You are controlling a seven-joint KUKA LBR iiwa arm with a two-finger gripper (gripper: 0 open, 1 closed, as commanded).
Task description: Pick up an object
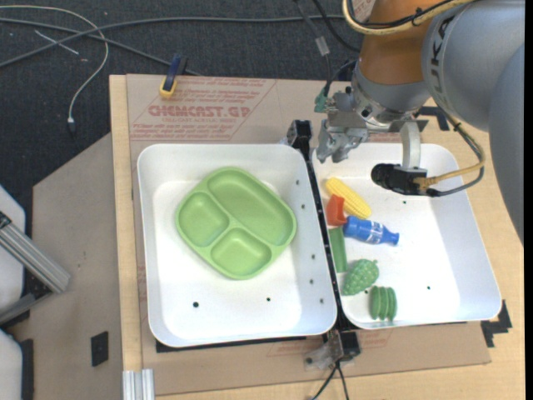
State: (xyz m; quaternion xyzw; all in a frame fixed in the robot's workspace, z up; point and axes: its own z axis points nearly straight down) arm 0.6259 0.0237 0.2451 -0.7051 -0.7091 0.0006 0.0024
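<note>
Hovering over the far left corner of the right bin [466,248], the end effector [337,147] is carrying nothing; whether it is wide or narrow is impossible to tell from this slanted view. To do the pick well, the arm is needing a clean descent onto one isolated item rather than onto the crowded row along the bin's left wall. The yellow corn [348,197] is lying just near of the end effector, tilted, with its near end touching the orange piece [335,212]. The blue bottle [371,232] is sitting a little nearer and to the right, and the green pieces [361,277] are lying nearer again. The corn is looking like the closest candidate, though its neighbours are likely crowding one side. The green tray [236,222] is resting in the left bin [166,298], well apart.
</note>
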